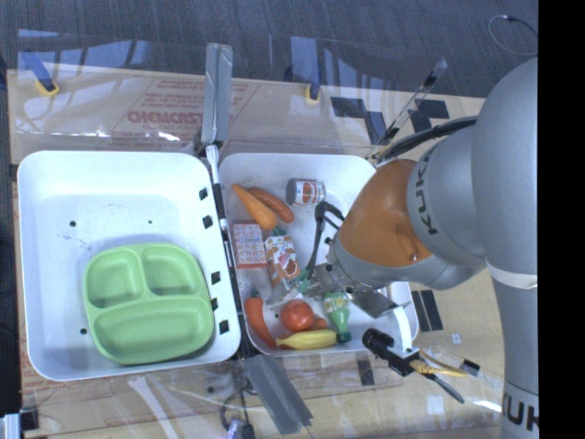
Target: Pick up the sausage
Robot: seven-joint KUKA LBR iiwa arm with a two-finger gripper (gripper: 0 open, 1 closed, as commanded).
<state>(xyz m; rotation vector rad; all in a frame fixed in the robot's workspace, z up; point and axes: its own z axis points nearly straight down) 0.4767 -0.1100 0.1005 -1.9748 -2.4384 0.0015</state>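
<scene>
Seen from above at a slant: two shallow white bins side by side on the bench. In the left bin, a green divided tray lying toward the near side. In the right bin, a crowd of play food: the sausage, reddish-orange, lying along the near left wall, just beside a tomato and a banana at the near edge. Farther back, a carrot with a second orange piece beside it, a small can on its side, and two small printed boxes near the middle. A little green bottle next to the tomato. Reaching in from the right, the grey arm with its orange band, lowered over the right bin's near right part. Gripper down among the items near the tomato and bottle, apart from the sausage; fingers too cluttered and blurred to tell whether apart or together.
</scene>
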